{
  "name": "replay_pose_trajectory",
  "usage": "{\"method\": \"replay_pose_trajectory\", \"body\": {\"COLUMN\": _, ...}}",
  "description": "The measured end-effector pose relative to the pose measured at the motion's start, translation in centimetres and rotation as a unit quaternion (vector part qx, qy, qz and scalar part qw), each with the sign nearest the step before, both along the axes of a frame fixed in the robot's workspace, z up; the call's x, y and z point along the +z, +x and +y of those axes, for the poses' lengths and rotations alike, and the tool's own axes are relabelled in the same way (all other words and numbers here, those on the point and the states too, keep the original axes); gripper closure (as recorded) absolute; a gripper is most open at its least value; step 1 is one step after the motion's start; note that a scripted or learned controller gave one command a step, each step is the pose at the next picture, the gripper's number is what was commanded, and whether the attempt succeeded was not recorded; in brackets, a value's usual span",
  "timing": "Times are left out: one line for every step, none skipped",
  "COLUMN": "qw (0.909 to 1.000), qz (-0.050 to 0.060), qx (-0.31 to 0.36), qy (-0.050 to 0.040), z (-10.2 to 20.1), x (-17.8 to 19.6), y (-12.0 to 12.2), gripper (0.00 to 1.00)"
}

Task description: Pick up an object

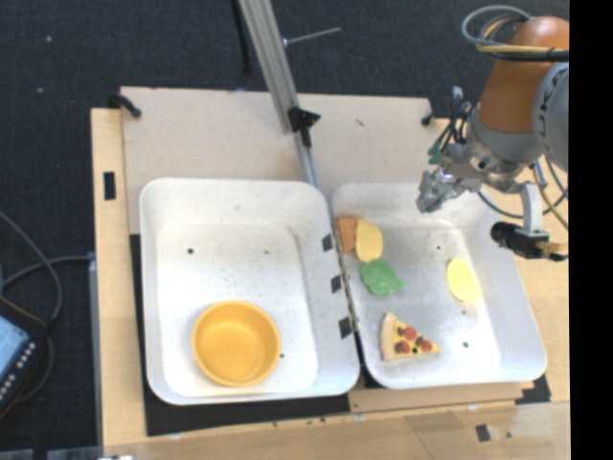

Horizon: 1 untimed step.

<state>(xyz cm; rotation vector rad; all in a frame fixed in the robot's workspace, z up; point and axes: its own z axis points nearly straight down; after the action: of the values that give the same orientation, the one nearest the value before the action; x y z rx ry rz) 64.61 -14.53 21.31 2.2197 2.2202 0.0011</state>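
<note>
The pincer (437, 192) hangs over the far edge of the right bin (498, 348), and whether it is apart or together I cannot tell. Nearer the camera from it in that bin lie a yellow oval piece (464, 280), just right of it, a green piece (381, 278) and a pizza slice (406, 338) to its left, with a pale yellow piece (369, 241) touching a small orange-brown piece (347, 232) against the bin's left wall. Well to the pincer's left on the bench (211, 123), the left bin (172, 209) holds a yellow bowl (236, 343) in its near part, upright.
</note>
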Motion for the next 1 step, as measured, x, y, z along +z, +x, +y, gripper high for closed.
{"method": "replay_pose_trajectory", "body": {"qw": 1.0000, "qz": 0.000, "qx": 0.001, "qy": -0.0001, "z": -0.14, "x": 5.09, "y": 0.04, "gripper": 1.00}}
